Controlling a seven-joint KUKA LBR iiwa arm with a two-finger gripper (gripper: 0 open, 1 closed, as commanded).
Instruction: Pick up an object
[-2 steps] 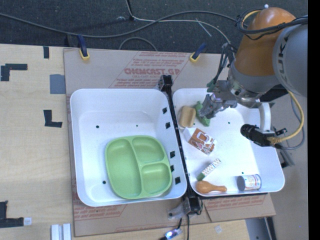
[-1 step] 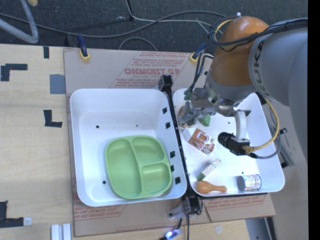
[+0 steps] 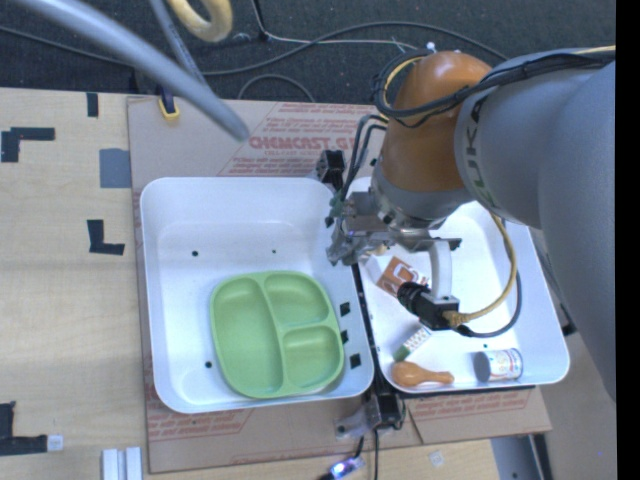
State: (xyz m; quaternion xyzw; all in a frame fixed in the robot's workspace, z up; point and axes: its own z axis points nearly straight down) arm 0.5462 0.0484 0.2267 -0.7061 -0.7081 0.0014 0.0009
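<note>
Right bin (image 3: 545, 308), candidate objects: small orange-and-white packet (image 3: 397, 271) lying just under the wrist, at about 6 o'clock from the tool (image 3: 350, 236). Green-and-white stick-like item (image 3: 415, 342) further toward 6 o'clock. Tan pear-shaped piece (image 3: 420, 374) against the bin's near wall. Small cylinder with a grey cap (image 3: 498, 365) at 3 o'clock of the tan piece, label print too small to read.

Tool sits low over the divide between the two bins, at the right bin's 9 o'clock edge. Cannot tell whether it is released or clenched; wrist hardware covers it. Nothing visibly gripped.

Obstructions: the grey arm with its orange band (image 3: 435, 128) overhangs most of the right bin's far half. A black fitting with a yellow cable (image 3: 436, 309) hangs above the packet.

Left bin (image 3: 165, 268): green three-compartment plate (image 3: 277, 333) toward its 5 o'clock corner.

Writing: red print "CHEMCAST" on the cardboard sheet (image 3: 290, 133) under the bins, at 12 o'clock; remaining letters cut off by the arm. Counter (image 3: 60, 298) light wood with dark tape marks.
</note>
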